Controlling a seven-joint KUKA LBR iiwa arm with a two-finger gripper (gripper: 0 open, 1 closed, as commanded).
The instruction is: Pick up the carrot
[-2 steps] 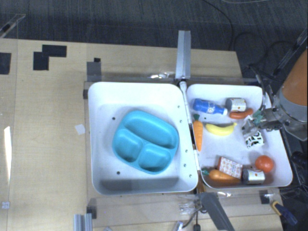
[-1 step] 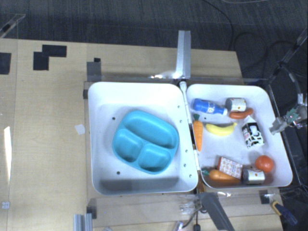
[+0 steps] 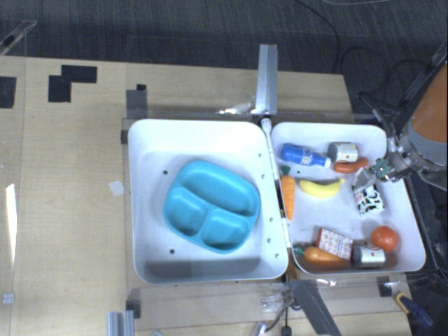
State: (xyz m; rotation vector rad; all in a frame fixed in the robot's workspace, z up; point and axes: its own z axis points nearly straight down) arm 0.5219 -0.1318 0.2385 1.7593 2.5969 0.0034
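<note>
Fingers' state: cannot tell. Approach the carrot [image 3: 288,197] from above, beside the banana [image 3: 319,187]; close across its narrow width, clear of the bin wall [image 3: 276,187].

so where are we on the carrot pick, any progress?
Nothing looks done: the carrot lies in the right bin, against its left wall beside the banana. In hand: the claw is at the far right side of that bin, near the black-and-white cow-print item, well apart from the carrot. Left: cross to the carrot, grasp it, lift it.
</note>
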